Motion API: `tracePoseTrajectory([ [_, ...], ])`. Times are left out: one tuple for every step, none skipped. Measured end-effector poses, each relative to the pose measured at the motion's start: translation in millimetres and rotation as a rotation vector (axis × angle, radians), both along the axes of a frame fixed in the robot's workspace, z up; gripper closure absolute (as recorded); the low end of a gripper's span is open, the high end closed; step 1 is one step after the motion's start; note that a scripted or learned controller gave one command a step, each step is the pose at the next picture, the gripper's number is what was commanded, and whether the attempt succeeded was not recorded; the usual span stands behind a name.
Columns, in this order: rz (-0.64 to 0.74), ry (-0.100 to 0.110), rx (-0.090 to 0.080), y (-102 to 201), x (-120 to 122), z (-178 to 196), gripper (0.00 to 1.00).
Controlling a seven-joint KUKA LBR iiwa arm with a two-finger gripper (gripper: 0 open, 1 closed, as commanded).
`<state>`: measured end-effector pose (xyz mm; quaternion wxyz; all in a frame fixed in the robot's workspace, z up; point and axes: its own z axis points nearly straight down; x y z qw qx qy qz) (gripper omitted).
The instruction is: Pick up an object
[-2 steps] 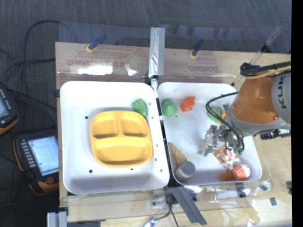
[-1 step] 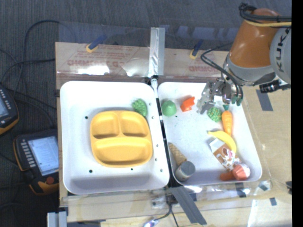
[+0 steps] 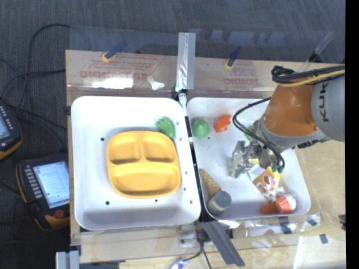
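My gripper (image 3: 241, 160) hangs low over the middle of the right bin (image 3: 247, 106), below the arm's orange band. Nothing is visibly held in it. Just right of it lie a yellow item (image 3: 263, 160) and a printed snack packet (image 3: 267, 185). A green ball (image 3: 199, 128) and an orange block (image 3: 222, 123) sit at the bin's far left, apart from the gripper. A brown cone (image 3: 208, 181) and a grey cylinder (image 3: 219, 201) lie at the near left. A red and white object (image 3: 284, 204) rests in the near right corner.
The left bin (image 3: 90, 116) holds a yellow divided plate (image 3: 144, 162) and a green bumpy object (image 3: 166, 126) by its far right wall. The ridge between the bins (image 3: 189, 150) runs just left of the green ball. Black cable (image 3: 247, 114) loops beside the wrist.
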<state>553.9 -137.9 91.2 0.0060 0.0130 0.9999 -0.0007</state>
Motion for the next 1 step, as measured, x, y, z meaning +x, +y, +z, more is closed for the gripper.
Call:
tracePoseTrajectory([
  [-0.199, 0.004, 0.005, -6.4, 8.9, -0.5, 1.0],
])
